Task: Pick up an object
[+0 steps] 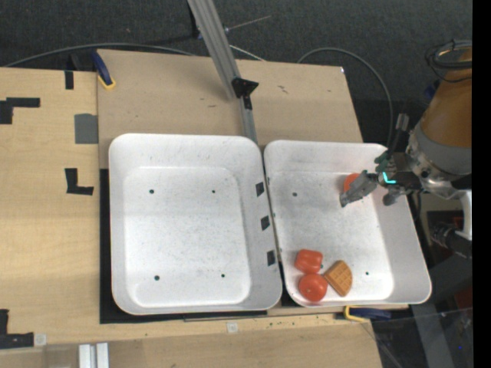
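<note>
White bins are being shown side by side: the left bin [184, 221] beside the right bin [345, 228], where two red pieces [309, 261] [312, 287] and a tan piece [338, 277] are lying. An orange-red object [353, 181] is being pinched by the gripper [359, 188].

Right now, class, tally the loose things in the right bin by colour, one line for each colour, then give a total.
Red: 2, a red pepper-like piece and a red round piece.
Orange-red: 1, a small piece by the gripper.
Tan: 1, a cracker-like piece.
Total: 4
</note>
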{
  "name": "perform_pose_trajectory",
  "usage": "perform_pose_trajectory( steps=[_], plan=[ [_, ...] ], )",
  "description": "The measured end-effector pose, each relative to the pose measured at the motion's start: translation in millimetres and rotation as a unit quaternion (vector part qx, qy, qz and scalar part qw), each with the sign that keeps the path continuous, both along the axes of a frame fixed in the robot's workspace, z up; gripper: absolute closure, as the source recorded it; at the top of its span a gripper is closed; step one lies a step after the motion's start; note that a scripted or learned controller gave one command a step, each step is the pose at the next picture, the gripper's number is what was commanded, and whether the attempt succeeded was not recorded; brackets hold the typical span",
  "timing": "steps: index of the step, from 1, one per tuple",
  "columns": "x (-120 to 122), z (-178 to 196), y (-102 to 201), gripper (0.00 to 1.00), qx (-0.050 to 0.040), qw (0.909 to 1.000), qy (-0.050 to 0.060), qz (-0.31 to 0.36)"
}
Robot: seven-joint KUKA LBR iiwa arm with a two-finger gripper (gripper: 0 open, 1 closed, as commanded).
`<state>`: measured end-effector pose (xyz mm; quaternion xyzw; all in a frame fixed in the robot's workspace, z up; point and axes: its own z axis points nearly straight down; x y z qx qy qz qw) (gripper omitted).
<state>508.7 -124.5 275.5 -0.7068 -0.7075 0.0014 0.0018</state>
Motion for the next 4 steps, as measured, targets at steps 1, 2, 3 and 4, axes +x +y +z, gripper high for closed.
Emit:
perform_pose_trajectory(
  steps=[1,2,3,4],
  plan=[
    [1,2,0,0.00,-0.0004,1.0000,-0.002,0.001],
    [-9,-48,-3,0.00,0.0000,1.0000,0.001,-0.001],
    [-13,-92,-5,0.00,0.0001,1.0000,0.001,-0.001],
    [-11,-137,-7,0.00,0.0003,1.0000,0.001,0.000]
  ],
)
